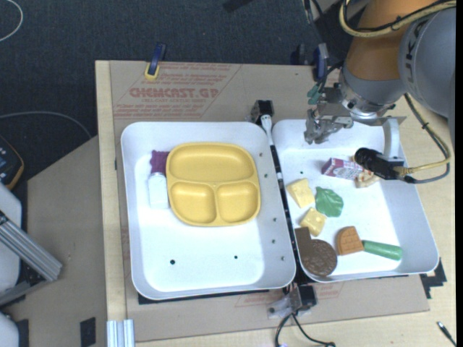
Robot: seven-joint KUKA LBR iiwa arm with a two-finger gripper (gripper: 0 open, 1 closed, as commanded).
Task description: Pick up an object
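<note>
Nearest us a brown round disc (319, 257) lies at the right bin's (412, 223) six o'clock, a pink carton (340, 168) lies near center, and our gripper (319, 132) hovers at eleven o'clock, its finger spacing unreadable.

Yellow tray (213, 182), white bins (210, 270), green leaf (330, 202), brown disc (319, 257), purple obj (158, 161).

Two bins side by side at mid-frame on the worktop (116, 100).

The left bin (145, 266) holds a divided tray (213, 183) in its upper half, with a bottle (157, 191) just left of it. The right bin (416, 223) holds a carton (340, 168) at upper centre, two blocks (301, 192) and a leaf (329, 202) below it, and a disc (318, 257) at the lower left. The gripper (320, 130) hangs over this bin's upper left.
</note>
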